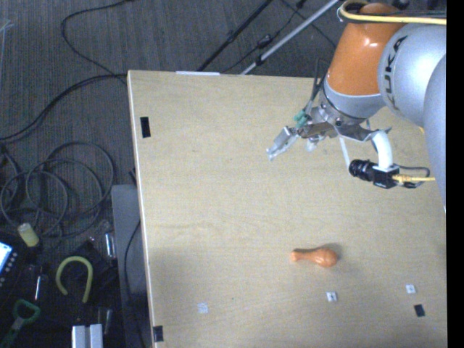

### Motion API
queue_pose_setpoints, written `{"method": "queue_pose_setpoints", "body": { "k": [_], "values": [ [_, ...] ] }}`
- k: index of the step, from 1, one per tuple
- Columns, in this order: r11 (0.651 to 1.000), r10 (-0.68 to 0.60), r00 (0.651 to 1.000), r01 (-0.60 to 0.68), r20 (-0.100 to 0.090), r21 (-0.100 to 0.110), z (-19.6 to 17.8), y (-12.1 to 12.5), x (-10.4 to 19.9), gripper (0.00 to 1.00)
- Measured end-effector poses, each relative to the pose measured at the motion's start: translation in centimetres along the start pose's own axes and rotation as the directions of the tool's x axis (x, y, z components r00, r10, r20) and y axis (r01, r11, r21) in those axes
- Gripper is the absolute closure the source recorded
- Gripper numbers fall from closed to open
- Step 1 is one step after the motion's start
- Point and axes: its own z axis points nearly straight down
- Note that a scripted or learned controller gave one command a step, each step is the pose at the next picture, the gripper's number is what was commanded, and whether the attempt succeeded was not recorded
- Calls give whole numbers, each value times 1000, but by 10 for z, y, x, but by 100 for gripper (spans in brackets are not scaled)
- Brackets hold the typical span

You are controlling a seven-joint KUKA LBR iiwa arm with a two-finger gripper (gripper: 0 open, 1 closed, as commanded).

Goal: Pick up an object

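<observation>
The bench [217, 194] carries the load area. The arm [384, 56] enters at 2 o'clock. The gripper [279, 147] hangs above the surface, fingers slightly spread, pinching nothing. The orange object [316, 257] lies at 5 o'clock, well apart from the gripper. Risk: its rounded, tapered body may roll or slip during closure.

- Even, fairly bright light on the pale worktop [217, 194].
- A darker shadow band crosses its lower part.
- Picture soft and grainy; the end effector [286, 142] looks slightly blurred.
</observation>
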Motion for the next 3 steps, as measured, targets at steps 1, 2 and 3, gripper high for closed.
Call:
{"method": "queue_pose_setpoints", "body": {
  "k": [1,2,3],
  "values": [
    [1000,27,1000,-27,0,0,30,42,3,0],
    [956,295,956,-295,1,2,77,13,-40,0],
    [902,432,902,-432,4,-2,-17,14,-99,0]
  ]
}}
